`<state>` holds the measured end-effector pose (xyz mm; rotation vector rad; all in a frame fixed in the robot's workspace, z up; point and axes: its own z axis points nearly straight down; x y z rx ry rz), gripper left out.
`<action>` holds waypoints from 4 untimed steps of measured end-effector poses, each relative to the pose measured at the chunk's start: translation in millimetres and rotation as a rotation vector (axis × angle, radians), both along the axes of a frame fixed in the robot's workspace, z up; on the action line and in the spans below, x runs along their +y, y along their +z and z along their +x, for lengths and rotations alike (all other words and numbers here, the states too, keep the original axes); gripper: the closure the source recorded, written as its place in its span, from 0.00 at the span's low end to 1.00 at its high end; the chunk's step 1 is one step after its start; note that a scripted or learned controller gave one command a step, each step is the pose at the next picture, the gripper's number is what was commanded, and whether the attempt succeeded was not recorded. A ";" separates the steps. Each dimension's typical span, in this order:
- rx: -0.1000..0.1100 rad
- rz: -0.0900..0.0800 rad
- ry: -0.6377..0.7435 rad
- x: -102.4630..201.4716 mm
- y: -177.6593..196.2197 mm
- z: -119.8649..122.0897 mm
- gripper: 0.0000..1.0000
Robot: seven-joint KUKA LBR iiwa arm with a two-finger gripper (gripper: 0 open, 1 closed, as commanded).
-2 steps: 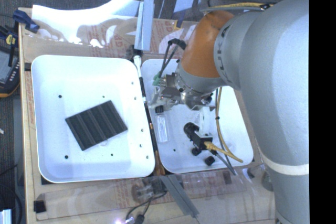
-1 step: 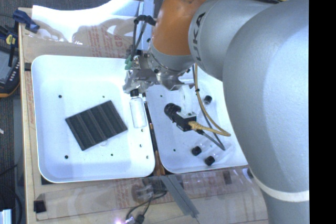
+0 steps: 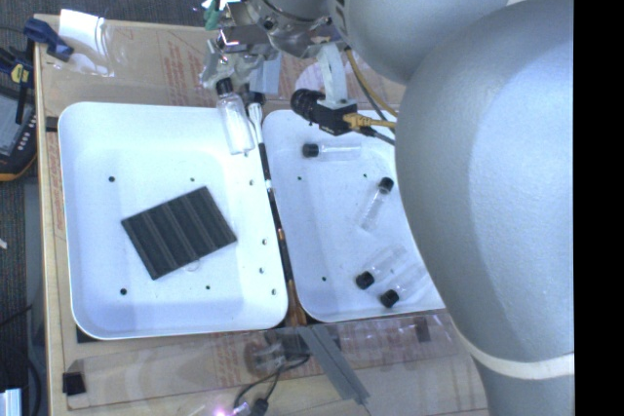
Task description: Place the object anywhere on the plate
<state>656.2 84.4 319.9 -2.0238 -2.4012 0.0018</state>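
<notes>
Gripping clear vial [image 3: 234, 127] (slim, cylindrical), claw [image 3: 237, 100] above ribbed plate [image 3: 178, 231].

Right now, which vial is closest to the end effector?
The clear vial at the top right corner of the left bin, just below the end effector. The other vials, with black caps, lie in the right bin, well away.

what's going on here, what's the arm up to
A grey KUKA arm with an orange band reaches in over two shallow white bins. Its gripper hangs above the upper right corner of the left bin with a clear plastic vial between its fingers, hanging roughly upright. The dark ribbed plate lies flat in the left bin, lower down, apart from the vial. Several more clear vials with black caps lie scattered in the right bin. The vial is not yet on the plate.
</notes>
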 end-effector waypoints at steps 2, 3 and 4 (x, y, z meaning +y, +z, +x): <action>0.002 -0.002 -0.128 115.1 -43.2 -1.1 0.00; 0.005 -0.002 -0.117 118.3 -34.2 -2.1 1.00; -0.003 0.001 0.213 73.4 69.3 -47.0 1.00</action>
